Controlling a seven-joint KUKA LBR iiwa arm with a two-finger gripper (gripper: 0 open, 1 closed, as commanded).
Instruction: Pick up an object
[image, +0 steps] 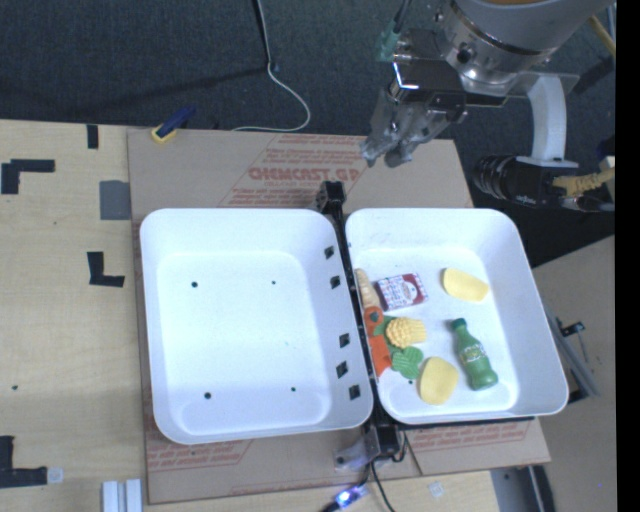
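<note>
Crowding the near left corner of the right bin (500, 232), a green bottle (472, 353), corn (405, 330) and other toys are lying untouched while the gripper (392, 150), grasping nothing, is hovering beyond the far rim; tight packing is risking a slipped grasp.

Both bins (240, 240) are white. Around the red-and-white packet (401, 291): a yellow lemon (465, 285) beside it, a green bottle (472, 353), yellow corn (405, 329), and orange carrot (378, 342) below. The cardboard (250, 170) is brown with red print.
</note>
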